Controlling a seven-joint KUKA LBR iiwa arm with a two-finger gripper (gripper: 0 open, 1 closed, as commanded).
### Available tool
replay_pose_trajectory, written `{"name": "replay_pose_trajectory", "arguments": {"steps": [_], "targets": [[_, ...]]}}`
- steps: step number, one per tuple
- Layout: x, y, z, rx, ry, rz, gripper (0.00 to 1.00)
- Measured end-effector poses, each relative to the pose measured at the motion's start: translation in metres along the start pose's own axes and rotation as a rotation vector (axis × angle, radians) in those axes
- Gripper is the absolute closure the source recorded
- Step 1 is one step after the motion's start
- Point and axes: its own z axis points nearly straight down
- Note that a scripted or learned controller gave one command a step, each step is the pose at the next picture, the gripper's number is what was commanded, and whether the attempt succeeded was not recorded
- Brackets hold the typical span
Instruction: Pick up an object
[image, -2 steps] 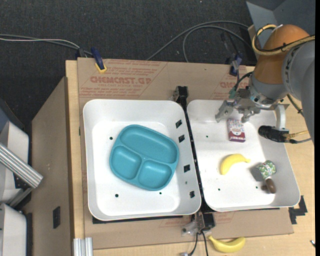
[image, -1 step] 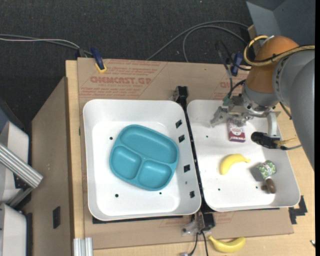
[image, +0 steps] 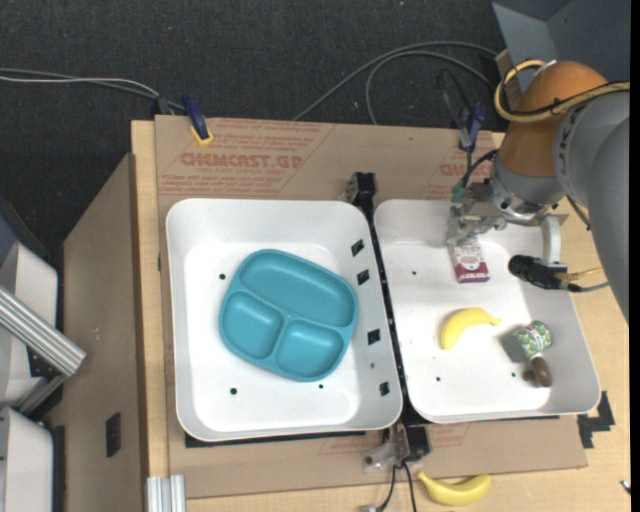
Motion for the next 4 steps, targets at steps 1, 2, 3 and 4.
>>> {"name": "replay_pose_trajectory", "arguments": {"steps": [1,2,3,4], "targets": [[0.006,-0.003,-0.061,0.012,0.01,0.001,1.0],[0.005,0.0,-0.117,0.01,0.009,0.0,1.0],[0.051,-0.03,-0.109,0.022,0.012,-0.002,1.0],[0.103,-0.064,-0.106,0.023,0.013,-0.003,1.0]]}}
